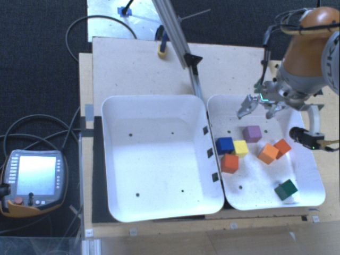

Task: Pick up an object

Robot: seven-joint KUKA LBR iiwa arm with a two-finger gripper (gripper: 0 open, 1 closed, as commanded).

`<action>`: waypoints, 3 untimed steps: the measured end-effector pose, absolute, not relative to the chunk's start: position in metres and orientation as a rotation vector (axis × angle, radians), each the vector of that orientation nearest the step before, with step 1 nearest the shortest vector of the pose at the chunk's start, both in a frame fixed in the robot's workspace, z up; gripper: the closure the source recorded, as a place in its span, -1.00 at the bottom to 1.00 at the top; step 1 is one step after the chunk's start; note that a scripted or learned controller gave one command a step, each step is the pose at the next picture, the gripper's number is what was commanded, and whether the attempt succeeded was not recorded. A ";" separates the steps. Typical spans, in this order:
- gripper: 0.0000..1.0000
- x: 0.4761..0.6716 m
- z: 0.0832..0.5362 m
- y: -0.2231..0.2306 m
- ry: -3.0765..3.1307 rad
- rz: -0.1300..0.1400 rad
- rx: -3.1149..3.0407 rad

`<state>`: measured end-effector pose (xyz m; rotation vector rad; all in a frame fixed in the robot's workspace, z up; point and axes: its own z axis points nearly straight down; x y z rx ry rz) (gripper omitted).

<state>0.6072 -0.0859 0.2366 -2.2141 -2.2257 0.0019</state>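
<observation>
While the arm's metal two-finger gripper (261,107) hangs over the far part of the right shallow white plastic bin (305,195), fingers spread apart w/ nothing between them, 7 small cubes lie below: 1 purple (252,133), 1 blue (224,145), 1 yellow (241,148), 2 red (229,163) (283,147), 1 orange (268,153), 1 green (286,189). Purple sits nearest gripper. 2 bins total, side by side on table; left white bin (114,142) beside it.

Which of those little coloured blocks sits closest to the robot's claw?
The purple block, just below the gripper. The blue, yellow, orange, red and green blocks all lie farther down the right bin.
</observation>
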 end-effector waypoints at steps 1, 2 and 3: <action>-1.00 0.608 0.239 -0.086 -2.227 -0.002 -2.217; -1.00 0.604 0.190 -0.077 -2.223 0.002 -2.216; -1.00 0.596 0.140 -0.083 -2.222 0.003 -2.218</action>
